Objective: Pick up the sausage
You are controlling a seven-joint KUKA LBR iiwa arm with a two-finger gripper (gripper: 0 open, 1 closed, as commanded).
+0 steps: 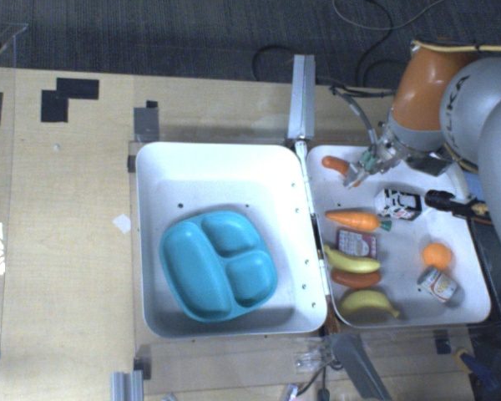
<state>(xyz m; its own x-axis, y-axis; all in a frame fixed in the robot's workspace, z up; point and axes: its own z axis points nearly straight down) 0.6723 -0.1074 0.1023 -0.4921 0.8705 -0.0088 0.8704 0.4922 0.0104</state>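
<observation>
A brown-red sausage (pixel 356 278) lies in the right bin (pixel 476 307), near its front left, between a yellow banana (pixel 355 262) and a greenish-yellow banana (pixel 369 303). A smaller orange-red sausage-shaped piece (pixel 334 164) lies at the bin's back left corner. My gripper (pixel 357 175) hangs low just right of that small piece, at the end of the grey arm with its orange band (pixel 422 90). I see nothing held in it.
The right bin also holds a carrot (pixel 353 220), a dark packet (pixel 356 242), a black-and-white object (pixel 401 203), an orange ball (pixel 437 255) and a small can (pixel 438 284). The left bin (pixel 150 224) holds a blue divided plate (pixel 219 264).
</observation>
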